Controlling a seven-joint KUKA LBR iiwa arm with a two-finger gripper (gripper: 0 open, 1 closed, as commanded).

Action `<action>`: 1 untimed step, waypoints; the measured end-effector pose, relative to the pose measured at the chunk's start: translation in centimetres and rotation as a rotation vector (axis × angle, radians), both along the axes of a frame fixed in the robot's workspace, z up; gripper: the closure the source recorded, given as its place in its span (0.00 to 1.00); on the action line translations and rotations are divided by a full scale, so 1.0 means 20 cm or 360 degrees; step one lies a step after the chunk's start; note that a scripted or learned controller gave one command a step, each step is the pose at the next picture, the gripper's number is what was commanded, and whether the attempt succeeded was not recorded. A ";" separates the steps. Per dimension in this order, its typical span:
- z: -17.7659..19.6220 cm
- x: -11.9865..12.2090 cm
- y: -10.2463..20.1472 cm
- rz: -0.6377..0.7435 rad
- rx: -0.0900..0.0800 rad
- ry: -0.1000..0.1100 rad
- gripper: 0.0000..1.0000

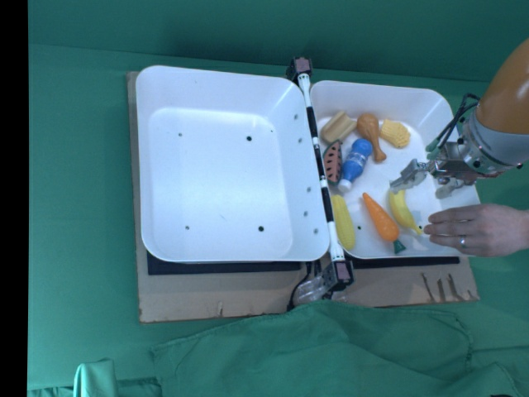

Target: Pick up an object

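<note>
Above the banana (402, 209), claw (428, 174), nothing held.

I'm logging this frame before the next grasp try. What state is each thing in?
tool: hovering over the right bin, nothing seen between its fingers
banana: lying flat, a person's hand touching its end
carrot: lying flat, untouched
blue bottle: lying on its side
corn cob: lying along the divider
drumstick: lying flat
left bin: upright on the bench
</note>
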State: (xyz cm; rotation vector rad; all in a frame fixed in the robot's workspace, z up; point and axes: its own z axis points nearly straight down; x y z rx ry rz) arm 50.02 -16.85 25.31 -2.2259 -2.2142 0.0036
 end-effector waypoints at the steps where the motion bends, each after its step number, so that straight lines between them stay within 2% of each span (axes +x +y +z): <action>1: -0.22 -0.04 0.00 0.0000 0.0000 -0.0001 0.00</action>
